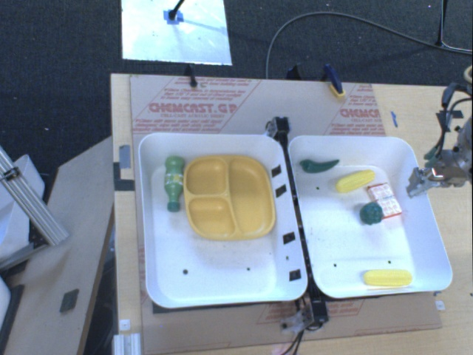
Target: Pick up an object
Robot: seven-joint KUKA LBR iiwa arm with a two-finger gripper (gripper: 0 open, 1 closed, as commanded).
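The task names no particular object, so anything loose in the right bin could serve. Nearest the claw is the broccoli, sitting mid-bin and touching a small red-and-white packet on its far side. Just beyond those lies a corn cob, and beyond that a dark green pepper near the bin's back wall. A second yellow cob lies alone by the front wall, well apart from the rest. They look scattered rather than arranged, which leaves gaps for a grasp around most of them, though the broccoli and packet crowd each other.

The claw hangs at the bin's right rim, over the edge rather than above any item, and nothing sits in it. Whether it is spread or closed I cannot tell from here; it is small and blurred against the bench. My guess is the reach has not yet begun.

In the left bin, a yellow divided tray takes the middle, with a green bottle lying just beside it on the side away from the claw.
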